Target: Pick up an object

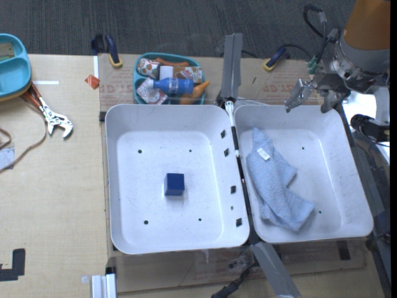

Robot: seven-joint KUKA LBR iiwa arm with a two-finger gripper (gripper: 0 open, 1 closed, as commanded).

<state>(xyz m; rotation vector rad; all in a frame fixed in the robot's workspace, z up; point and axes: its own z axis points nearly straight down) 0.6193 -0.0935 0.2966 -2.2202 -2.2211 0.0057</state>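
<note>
Camera view, looking down at a slant on the surface (56, 216) and its two shallow white bins. The left bin (124, 228) held a small blue block (175, 184), lying alone near the middle of its floor; the right bin (347, 216) held a crumpled light-blue cloth (276, 185), stretched from the upper centre of the floor toward the lower right, so that its long axis ran diagonally. The arm (366, 23), grey with an orange band, entered from the right, and its hand (313, 97) hung over the far rim of the right bin, near that bin's upper right corner, with its two fingers spread and nothing between them. The relation on which a pick would turn was judged as follows: the cloth lay nearer, below and slightly left of the hand in the picture and within the same bin, whereas the block lay well apart, across the divider (232, 141) in the other bin. Either object could serve as the task's thing; the cloth would probably demand the shorter travel, and its upper end, bearing a small white tag (264, 154), lay closest to the hand. Height of the hand above the bin floor could not be read from this slanted view. The upper part of the arm was cut off by the frame. Beyond the bins stood a teal container (144, 67) of mixed items too small to identify, and a wrench (54, 120) lay at far left.
</note>
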